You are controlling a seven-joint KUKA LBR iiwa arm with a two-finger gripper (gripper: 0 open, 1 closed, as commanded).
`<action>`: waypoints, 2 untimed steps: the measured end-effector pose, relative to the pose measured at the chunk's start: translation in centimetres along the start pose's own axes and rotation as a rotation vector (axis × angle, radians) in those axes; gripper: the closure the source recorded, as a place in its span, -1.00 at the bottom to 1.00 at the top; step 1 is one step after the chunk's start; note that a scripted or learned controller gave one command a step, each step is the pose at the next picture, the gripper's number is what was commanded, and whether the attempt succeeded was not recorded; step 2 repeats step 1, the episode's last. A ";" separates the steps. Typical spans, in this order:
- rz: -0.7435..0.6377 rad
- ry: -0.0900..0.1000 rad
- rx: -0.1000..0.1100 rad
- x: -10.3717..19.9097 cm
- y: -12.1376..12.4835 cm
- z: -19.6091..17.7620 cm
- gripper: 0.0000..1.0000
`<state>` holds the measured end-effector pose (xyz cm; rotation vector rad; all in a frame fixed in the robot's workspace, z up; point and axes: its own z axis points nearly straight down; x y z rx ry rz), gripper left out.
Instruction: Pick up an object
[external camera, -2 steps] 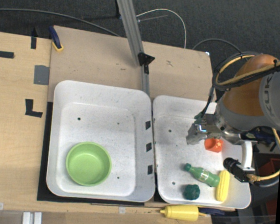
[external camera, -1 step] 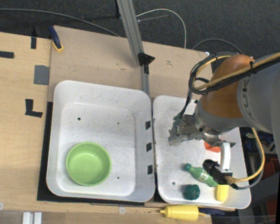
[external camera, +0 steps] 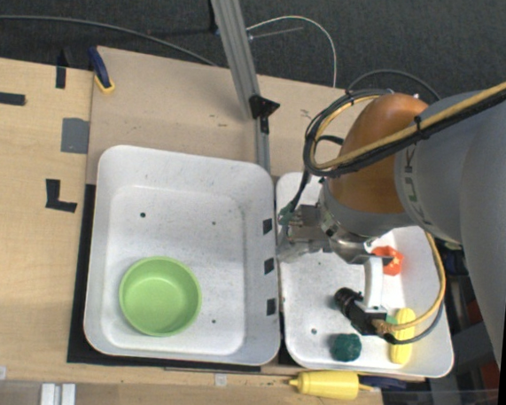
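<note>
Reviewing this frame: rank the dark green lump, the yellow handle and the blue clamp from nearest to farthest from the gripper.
1. Dark green lump, in the right bin's front, nearest the gripper.
2. Yellow handle, on the bench's front edge, just beyond the lump.
3. Blue clamp, at the far left corner.

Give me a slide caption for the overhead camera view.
Arm over the right bin; green bowl sits in the left bin.

Robotics lab — plywood bench [external camera: 17, 246], black tape marks [external camera: 56, 194], grey arm [external camera: 471, 156], loose cables [external camera: 297, 22], metal pole [external camera: 233, 35].
</note>
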<state>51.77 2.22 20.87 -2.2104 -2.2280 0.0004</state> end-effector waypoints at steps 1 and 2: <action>-0.001 0.000 0.000 5.9 -0.2 -0.9 1.00; -0.001 0.000 0.000 5.9 -0.2 -0.9 1.00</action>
